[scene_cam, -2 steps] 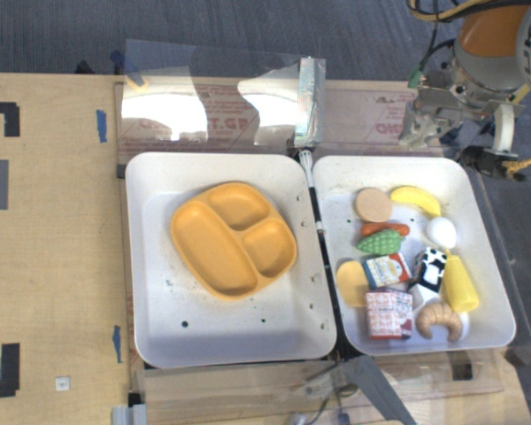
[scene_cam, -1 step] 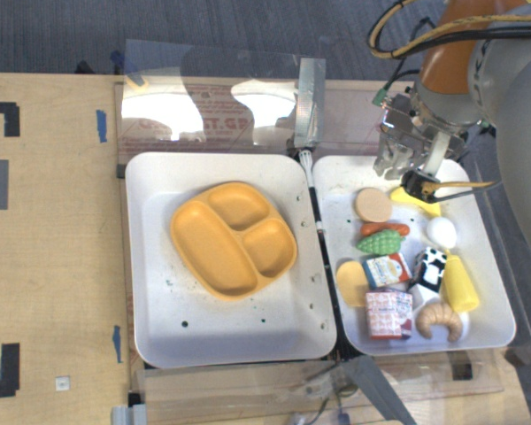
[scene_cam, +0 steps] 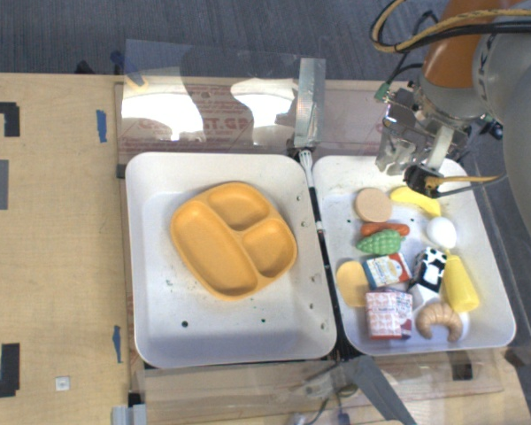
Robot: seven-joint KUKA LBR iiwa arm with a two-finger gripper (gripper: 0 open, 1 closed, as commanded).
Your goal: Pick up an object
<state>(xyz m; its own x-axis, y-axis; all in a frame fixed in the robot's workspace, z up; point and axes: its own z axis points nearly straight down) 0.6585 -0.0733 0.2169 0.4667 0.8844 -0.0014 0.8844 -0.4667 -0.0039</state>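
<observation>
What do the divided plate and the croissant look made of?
Plate: probably molded plastic, matte orange-yellow, one even color with soft rounded dividers. Croissant: likely toy plastic or rubber; smooth tan surface with a slight sheen, sitting among other toy foods in the right bin.

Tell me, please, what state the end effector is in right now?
End effector: above the far edge of the right-hand shallow white bin, nothing seen between its parts; open or closed cannot be told.
</observation>
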